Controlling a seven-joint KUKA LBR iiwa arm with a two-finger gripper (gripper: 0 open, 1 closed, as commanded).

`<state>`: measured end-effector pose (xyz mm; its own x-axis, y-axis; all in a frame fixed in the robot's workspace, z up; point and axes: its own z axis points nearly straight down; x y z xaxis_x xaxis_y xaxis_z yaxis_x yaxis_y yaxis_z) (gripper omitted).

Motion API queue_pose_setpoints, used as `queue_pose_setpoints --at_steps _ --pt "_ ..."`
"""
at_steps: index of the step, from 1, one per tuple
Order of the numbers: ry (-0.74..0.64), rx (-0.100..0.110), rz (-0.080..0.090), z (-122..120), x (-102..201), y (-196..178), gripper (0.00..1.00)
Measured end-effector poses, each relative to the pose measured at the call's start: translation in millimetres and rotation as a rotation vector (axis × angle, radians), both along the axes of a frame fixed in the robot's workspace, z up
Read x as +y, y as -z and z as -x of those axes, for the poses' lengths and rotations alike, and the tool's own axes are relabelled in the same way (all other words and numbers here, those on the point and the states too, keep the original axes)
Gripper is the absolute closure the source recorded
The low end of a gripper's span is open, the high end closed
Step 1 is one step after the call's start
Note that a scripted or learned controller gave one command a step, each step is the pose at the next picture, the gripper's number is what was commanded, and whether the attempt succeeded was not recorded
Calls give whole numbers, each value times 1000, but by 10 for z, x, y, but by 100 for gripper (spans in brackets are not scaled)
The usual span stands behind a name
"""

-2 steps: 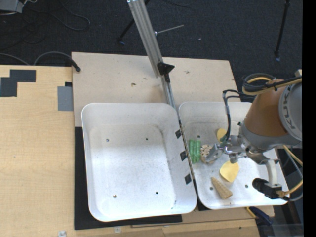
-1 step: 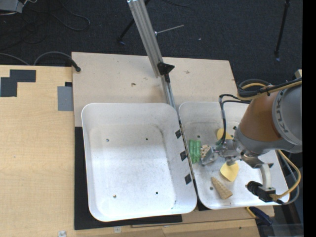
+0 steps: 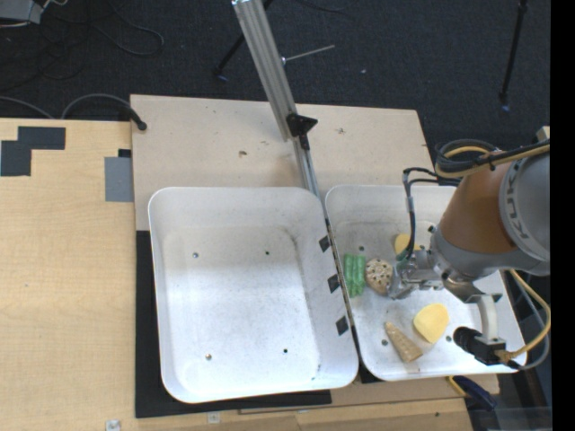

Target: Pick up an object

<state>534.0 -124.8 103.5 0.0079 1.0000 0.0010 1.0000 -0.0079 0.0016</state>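
On the worktop, the grey-and-orange arm reaches down into the right bin, its claw low among clustered items; whether it is clenched or released cannot be told. Just beside it sit a speckled round object and a green ridged piece, with a yellow piece and a tan wedge nearby. The crowding risks a nudged or double grab, or a slip against the bin wall.

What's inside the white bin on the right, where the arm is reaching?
The right bin holds a green block, a speckled ball, a yellow lump and a tan wedge. The arm covers whatever lies beneath it.
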Motion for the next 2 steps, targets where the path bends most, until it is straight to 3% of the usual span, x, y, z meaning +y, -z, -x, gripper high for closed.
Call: queue_pose_setpoints --at_steps 2 --pt "-9 -1 1 -34 -53 -1111 100"
